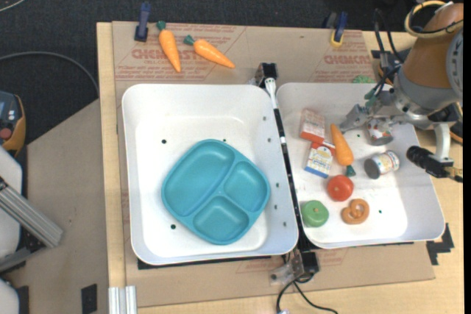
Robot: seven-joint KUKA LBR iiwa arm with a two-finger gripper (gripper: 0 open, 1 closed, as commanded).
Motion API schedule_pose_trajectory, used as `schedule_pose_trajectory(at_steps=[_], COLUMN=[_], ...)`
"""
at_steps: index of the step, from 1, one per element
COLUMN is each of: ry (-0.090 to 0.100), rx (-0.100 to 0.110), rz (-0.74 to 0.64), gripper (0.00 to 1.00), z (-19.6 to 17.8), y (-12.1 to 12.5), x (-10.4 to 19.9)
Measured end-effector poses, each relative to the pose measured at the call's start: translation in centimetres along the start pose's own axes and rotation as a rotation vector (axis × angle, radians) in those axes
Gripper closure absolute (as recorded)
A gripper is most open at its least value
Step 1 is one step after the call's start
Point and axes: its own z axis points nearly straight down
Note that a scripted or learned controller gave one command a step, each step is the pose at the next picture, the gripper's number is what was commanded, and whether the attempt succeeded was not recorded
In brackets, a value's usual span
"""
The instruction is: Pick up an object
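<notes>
Since the task just says grab something, my bet is the toy carrot in the right bin, middle-right of the frame, lying between a small red-and-white box and a grey can. It looks like light, hard plastic, smooth and tapered, so it could squirt out; I'd pinch across the thick middle. The gripper hangs over the bin's upper part, just right of the carrot, and honestly I can't tell how it's set or whether it has anything. A tomato sits just below.
</notes>
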Motion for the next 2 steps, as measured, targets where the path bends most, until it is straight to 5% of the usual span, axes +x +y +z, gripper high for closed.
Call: schedule_pose_trajectory(at_steps=[1,2], ry=[0.003,0.003], rx=[0.012,0.031], rz=[-0.009,0.003], gripper=[0.00,0.00], z=[-8.0,-7.4], y=[4.3,-1.4], x=[12.9,15.4])
